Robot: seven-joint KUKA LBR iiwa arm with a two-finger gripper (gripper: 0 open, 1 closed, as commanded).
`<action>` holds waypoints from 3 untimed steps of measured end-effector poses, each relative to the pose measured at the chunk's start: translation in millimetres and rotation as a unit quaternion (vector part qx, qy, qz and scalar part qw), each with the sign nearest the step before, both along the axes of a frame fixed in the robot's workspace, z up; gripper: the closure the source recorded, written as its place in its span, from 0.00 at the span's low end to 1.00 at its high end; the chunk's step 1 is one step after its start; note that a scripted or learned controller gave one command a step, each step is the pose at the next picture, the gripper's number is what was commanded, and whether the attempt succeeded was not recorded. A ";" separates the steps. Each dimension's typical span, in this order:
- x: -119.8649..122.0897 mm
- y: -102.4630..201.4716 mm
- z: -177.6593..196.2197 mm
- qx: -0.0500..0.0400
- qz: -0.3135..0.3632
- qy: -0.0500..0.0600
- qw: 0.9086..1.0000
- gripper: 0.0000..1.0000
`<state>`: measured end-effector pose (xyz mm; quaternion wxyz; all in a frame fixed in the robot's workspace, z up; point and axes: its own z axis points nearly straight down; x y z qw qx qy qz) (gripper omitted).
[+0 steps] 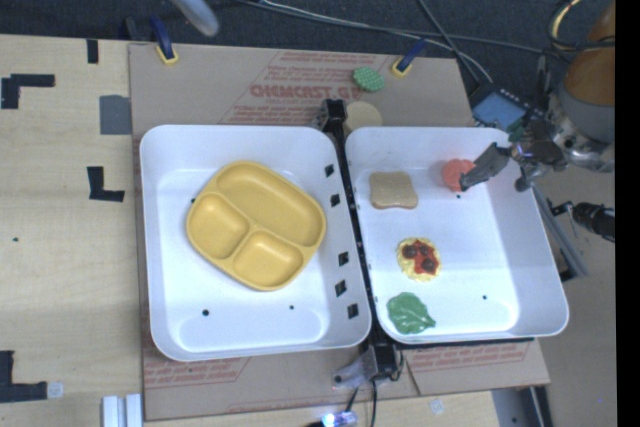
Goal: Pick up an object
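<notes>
Cardboard (300,85) under the bins is showing red "CHEMGUARD" print — hard to read fully. End effector (500,167) is hanging over the right bin (500,245), fingers spread and gripping nothing, one tip sitting right beside the red piece (455,173) at the far side.

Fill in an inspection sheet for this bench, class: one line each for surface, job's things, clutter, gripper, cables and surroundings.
Surface: cardboard sheet on a wooden bench, bearing left bin and right bin.
Job's things: toast piece, red piece, pizza-like piece and green piece in the right bin.
Clutter: yellow divided tray in the left bin; small green item on the cardboard.
Gripper: gripper at the right bin's far right edge, beside the red piece.
Cables: black cables across the dark floor.
Surroundings: blue clamps at the cardboard's far edge.
</notes>
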<state>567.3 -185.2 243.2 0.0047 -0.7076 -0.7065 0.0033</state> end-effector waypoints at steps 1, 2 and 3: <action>2.2 0.2 5.3 -0.001 0.001 -0.005 1.000 0.00; 5.4 -2.6 -57.7 -0.001 0.001 -0.003 1.000 0.00; 8.1 -11.7 -112.9 -0.001 0.001 -0.003 1.000 0.00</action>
